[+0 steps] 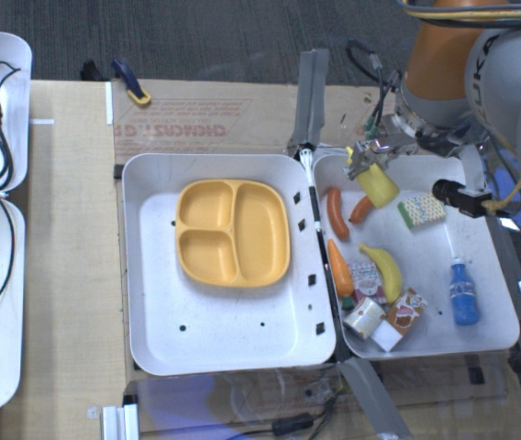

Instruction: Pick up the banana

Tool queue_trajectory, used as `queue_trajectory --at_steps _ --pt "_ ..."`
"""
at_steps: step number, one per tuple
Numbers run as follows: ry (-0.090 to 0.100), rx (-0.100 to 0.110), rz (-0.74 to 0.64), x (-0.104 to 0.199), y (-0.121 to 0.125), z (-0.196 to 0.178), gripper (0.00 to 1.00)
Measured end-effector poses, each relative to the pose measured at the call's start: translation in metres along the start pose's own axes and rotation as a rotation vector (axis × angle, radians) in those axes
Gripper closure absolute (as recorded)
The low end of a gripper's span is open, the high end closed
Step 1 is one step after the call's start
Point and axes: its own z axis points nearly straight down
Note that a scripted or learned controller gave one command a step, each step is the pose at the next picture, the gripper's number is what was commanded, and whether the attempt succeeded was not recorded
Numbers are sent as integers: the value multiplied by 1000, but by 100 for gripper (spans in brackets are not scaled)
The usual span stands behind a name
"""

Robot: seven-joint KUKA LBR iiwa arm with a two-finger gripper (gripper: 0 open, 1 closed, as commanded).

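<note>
In the right bin (494, 333), banana (384, 269) beside carrot (339, 270).

Yellow divided plate (234, 233) in left bin (150, 337); blue bottle (463, 292), carrot (339, 269) in right bin (508, 337).

Bright, even overhead light, mostly sharp picture.
Both white bins, left (150, 273) and right (490, 291), come out clean with only soft, short shadows inside their walls; the yellow divided plate (234, 232) has a mild sheen, and the dark floor beyond the table's far edge stays dim.
</note>
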Motion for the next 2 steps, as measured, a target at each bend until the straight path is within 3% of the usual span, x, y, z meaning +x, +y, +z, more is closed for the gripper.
queue_trajectory --at_steps 1,2 --pt "-1 2 61 53 5 -72 100" --pt "0 4 -141 63 -63 -46 100"
